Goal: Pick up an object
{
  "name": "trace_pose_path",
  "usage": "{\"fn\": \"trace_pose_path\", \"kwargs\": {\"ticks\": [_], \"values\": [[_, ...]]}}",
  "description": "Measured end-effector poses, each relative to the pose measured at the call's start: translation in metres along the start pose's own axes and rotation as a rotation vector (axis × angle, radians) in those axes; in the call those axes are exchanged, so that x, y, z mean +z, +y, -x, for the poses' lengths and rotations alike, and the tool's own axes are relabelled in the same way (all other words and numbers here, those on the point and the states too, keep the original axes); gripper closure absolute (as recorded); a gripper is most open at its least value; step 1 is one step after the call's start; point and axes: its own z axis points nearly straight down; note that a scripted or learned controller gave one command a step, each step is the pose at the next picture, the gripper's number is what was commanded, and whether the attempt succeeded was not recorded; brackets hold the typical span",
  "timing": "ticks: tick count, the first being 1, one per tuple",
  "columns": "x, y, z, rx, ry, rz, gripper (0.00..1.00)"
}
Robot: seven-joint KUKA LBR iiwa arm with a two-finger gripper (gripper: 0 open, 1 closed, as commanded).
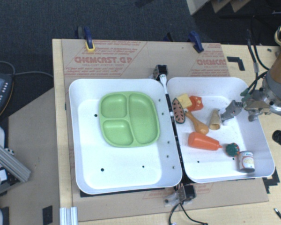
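The gripper (228, 114) was seen poised with jaws apart beside the small wooden cup (215, 119) in the right bin (260, 139) — judged light, rigid, best taken across its sides.

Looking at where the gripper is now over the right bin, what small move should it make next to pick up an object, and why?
Probably a short move to the view's left and down, toward the small tan piece. The gripper sits in the right bin just beside that piece, with nothing seen between its fingers. The carrot and the small can lie farther away.
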Motion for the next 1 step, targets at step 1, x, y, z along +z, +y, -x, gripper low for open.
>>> {"fn": "trace_pose_path", "kwargs": {"ticks": [1], "values": [[-0.0064,0.0026,-0.0001,-0.003,-0.003,0.013,0.00]]}}
